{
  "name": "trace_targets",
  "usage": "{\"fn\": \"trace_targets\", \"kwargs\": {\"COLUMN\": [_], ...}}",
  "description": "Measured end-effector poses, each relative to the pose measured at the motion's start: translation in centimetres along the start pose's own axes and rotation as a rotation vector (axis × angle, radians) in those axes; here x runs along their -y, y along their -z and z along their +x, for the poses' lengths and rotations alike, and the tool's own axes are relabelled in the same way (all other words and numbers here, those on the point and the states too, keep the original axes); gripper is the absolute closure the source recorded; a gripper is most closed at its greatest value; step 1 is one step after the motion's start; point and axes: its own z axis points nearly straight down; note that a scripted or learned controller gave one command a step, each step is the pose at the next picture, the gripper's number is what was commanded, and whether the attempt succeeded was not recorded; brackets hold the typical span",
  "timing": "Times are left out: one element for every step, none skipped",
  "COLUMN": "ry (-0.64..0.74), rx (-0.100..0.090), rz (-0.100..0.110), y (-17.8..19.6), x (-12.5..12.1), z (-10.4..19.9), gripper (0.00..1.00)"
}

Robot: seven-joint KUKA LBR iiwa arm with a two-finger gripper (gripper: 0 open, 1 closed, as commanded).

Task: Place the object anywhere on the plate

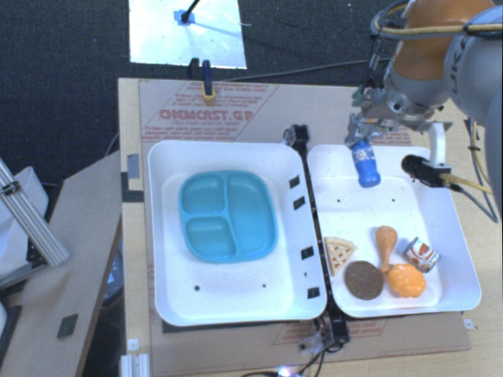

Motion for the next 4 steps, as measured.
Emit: {"fn": "trace_targets", "kwargs": {"ry": [0.0,0.0,0.001,-0.003], "rx": [0.0,-0.001,-0.001,0.001], "rz": [0.003,0.002,0.0,0.002], "y": [-0.9,-2.2,-0.9,-2.7], "x": [1.1,0.8,0.9,0.3], "z": [5.2,10.3,16.0,17.7], "gripper": [1.0,1.0,1.0,1.0]}}
